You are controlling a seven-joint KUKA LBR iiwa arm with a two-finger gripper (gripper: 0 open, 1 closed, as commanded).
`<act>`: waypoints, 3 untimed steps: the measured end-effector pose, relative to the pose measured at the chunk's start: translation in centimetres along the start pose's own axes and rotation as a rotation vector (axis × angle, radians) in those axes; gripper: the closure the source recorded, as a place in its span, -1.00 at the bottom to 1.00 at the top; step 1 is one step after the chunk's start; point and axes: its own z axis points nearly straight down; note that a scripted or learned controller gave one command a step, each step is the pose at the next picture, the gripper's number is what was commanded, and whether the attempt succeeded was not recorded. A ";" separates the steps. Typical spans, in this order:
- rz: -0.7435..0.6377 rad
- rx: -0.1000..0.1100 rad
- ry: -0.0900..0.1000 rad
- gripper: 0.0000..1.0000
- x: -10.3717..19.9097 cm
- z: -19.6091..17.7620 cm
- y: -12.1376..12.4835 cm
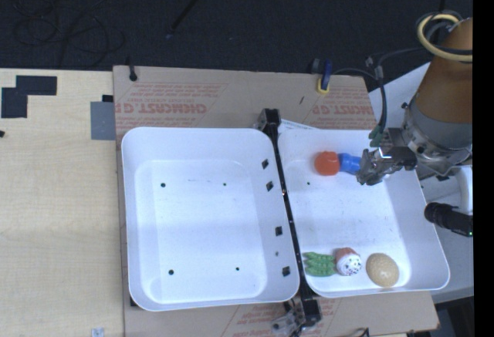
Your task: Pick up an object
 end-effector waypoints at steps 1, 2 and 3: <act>0.000 -0.007 -0.001 1.00 -2.3 -5.2 -2.2; 0.002 -0.009 -0.002 1.00 -5.0 -10.1 -6.1; -0.001 0.003 0.002 1.00 -2.6 -0.2 -6.0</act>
